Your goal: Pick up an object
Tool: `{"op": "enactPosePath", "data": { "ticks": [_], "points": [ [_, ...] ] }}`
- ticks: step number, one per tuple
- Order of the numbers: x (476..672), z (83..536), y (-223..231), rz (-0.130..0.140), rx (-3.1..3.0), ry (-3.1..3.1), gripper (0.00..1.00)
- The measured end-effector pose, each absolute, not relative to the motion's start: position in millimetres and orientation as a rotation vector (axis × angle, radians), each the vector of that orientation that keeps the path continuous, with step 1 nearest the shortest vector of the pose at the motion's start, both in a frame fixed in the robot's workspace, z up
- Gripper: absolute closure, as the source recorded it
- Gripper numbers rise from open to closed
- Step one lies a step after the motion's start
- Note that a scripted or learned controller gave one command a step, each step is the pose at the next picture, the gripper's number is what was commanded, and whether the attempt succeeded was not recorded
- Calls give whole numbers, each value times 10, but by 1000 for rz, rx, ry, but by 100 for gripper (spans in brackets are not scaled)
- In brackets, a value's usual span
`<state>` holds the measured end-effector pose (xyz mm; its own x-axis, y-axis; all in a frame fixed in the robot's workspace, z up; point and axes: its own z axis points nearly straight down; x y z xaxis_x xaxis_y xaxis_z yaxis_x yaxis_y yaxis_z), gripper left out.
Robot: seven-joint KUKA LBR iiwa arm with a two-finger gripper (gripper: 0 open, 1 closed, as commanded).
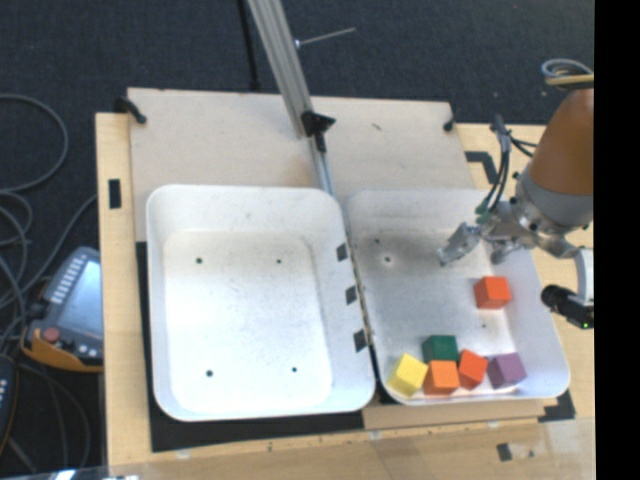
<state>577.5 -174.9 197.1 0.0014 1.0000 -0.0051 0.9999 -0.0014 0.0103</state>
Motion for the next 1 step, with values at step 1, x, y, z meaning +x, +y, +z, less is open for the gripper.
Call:
{"op": "enactPosePath", "data": {
  "ticks": [1],
  "points": [
    [6060, 962, -1905, 0, 2218, 2217, 0]
  ]
}}
